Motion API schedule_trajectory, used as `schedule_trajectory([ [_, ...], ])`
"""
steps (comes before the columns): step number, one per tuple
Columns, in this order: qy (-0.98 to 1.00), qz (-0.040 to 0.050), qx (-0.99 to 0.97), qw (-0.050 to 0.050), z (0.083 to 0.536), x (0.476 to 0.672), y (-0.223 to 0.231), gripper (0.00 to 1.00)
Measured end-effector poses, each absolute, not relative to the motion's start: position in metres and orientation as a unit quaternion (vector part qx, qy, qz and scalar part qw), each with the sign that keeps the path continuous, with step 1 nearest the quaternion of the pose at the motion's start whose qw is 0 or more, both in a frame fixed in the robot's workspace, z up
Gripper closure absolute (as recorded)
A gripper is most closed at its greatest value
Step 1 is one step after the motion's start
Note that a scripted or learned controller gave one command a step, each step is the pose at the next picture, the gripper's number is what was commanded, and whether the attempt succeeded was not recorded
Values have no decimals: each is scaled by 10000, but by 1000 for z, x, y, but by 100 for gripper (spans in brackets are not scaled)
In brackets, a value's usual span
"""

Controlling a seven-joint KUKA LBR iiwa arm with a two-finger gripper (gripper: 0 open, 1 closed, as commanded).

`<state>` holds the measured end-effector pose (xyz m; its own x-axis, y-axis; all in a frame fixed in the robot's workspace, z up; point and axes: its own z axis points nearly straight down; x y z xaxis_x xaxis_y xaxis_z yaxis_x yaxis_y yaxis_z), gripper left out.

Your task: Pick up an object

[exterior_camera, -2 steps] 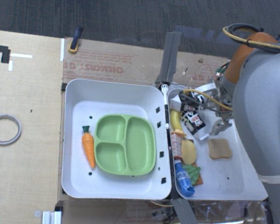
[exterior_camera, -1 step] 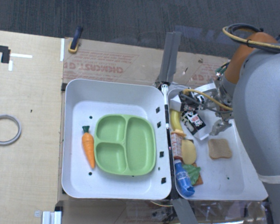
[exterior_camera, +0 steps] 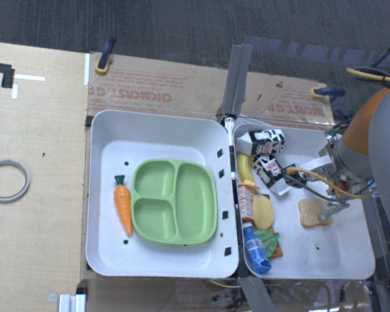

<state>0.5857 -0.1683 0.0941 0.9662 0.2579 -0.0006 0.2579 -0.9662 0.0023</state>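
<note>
The gripper hangs low in the right bin, touching or just above the tan flat piece; grip state cannot be determined. Risk: the thin piece lies flush with the floor, so a closing grasp may slip off; the loose cable nearby may snag.

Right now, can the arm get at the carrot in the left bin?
Probably yes. The carrot lies alone on the left bin's floor beside the green divided plate, nothing on top. The gripper sits over the right bin, so it must cross the divider.
</note>
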Motion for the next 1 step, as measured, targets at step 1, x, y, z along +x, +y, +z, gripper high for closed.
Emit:
schedule_trajectory([
  [1,1003,15,9950,11,94,639,-95,0],
])
